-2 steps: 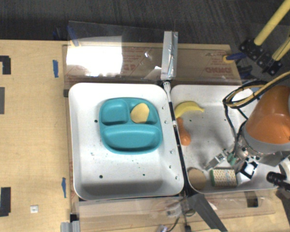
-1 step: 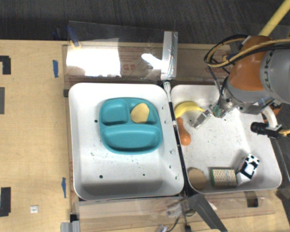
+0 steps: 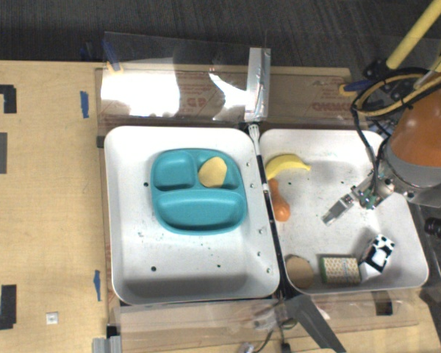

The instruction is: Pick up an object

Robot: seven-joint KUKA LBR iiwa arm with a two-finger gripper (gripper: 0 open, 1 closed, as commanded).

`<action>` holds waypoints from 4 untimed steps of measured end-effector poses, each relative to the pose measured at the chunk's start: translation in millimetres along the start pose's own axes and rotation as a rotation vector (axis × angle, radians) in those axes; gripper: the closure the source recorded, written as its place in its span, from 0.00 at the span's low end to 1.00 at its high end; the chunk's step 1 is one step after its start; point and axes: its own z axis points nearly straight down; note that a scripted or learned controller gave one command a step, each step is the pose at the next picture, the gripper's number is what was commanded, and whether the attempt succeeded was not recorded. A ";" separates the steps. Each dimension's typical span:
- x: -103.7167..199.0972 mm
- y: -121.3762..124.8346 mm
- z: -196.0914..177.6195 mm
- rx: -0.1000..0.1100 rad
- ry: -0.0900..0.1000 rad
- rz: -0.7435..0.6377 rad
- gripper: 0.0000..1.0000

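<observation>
Two shallow white bins sit side by side on a wooden bench. The left bin (image 3: 125, 219) holds a teal divided tray (image 3: 198, 210) with a yellow, lemon-like object (image 3: 212, 172) in its upper right compartment. The grey arm with an orange band (image 3: 419, 142) reaches over the right bin (image 3: 415, 271). Its gripper (image 3: 338, 209) hangs above the bare middle of that bin, and whether it is spread or pressed together cannot be told. A banana (image 3: 285, 165) lies at the bin's upper left, a carrot (image 3: 279, 203) just below it. Along the near edge lie a brown round object (image 3: 299, 270), a can on its side (image 3: 339, 268) and a small black-and-white object (image 3: 378, 254).
</observation>
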 end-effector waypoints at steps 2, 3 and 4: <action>-57.8 71.2 92.2 0.000 0.000 -0.140 0.00; -51.8 129.1 93.3 0.004 0.001 0.082 0.00; -51.5 129.4 93.3 0.005 0.002 0.081 0.00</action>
